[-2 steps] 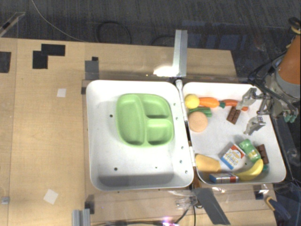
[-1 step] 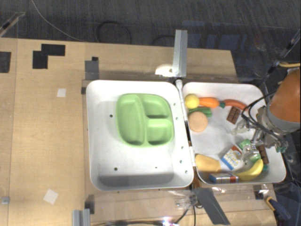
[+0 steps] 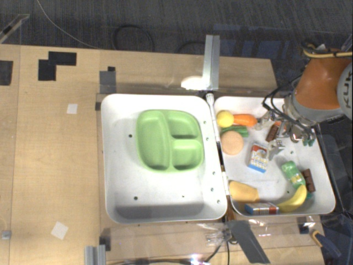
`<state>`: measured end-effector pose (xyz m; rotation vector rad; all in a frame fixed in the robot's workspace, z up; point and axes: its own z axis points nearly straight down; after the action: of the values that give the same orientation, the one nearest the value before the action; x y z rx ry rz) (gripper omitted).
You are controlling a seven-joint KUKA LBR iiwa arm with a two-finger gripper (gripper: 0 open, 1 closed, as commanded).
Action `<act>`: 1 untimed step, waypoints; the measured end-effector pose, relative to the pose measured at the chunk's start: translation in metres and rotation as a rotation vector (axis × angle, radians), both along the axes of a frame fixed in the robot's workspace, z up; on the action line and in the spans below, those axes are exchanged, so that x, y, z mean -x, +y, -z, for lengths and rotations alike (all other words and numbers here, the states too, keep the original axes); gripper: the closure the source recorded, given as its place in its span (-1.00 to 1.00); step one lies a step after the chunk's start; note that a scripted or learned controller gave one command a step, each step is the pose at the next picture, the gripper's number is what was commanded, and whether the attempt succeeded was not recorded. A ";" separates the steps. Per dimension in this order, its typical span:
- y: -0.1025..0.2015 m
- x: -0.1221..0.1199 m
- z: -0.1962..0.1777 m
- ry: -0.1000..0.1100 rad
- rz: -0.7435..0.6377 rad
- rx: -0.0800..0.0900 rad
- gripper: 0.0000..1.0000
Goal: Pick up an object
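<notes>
My gripper point(image 3: 291, 139) hangs over the back right part of the right bin point(image 3: 325, 195), below the arm's orange band. Its two fingers stand apart, open, with nothing between them. Just left of it and lower lies a small white, blue and red box point(image 3: 257, 158). A green bottle point(image 3: 291, 171) and a brown bar point(image 3: 308, 180) lie in front of it. Along the bin's back edge are a yellow lemon point(image 3: 224, 118), an orange carrot point(image 3: 244, 119) and a green piece point(image 3: 238, 130). A tan round point(image 3: 232, 143) sits by the left wall.
A banana point(image 3: 295, 199), a marker point(image 3: 261, 208) and a yellow-orange wedge point(image 3: 243, 191) lie along the right bin's front. The left bin point(image 3: 118, 192) holds a green divided plate point(image 3: 169, 139). A metal post point(image 3: 212, 62) stands behind the divider between the bins.
</notes>
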<state>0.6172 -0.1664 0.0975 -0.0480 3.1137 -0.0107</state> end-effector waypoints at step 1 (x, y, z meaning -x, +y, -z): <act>0.066 0.021 0.000 -0.001 -0.010 -0.001 -1.00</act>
<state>0.5964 -0.1006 0.0973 -0.0636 3.1126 -0.0081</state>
